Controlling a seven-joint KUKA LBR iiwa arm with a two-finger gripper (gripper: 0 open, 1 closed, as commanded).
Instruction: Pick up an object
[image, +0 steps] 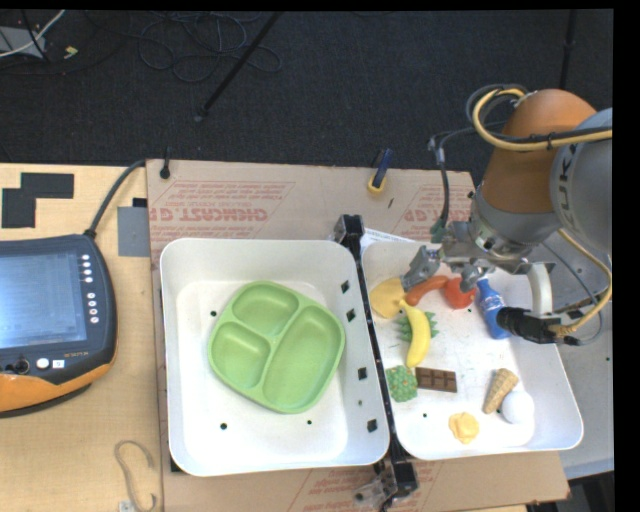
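My gripper (447, 274) hangs over the back of the right bin (545, 440), its two grey fingers (420, 268) spread apart, so it is open. Just under and between the fingertips lies a red-orange carrot-like toy (441, 289); the fingers stand on either side of it without closing on it. A blue bottle (490, 308) lies right beside the gripper. A yellow lemon (387, 297) and a banana (418, 340) lie to its left and front.
Nearer the front of the right bin are a green leafy toy (402, 383), a chocolate bar (436, 379), an ice-cream cone (499, 389), a white egg (517, 408) and a yellow piece (463, 427). The left bin (185, 420) holds a green divided plate (277, 345). A tablet (45, 300) lies far left.
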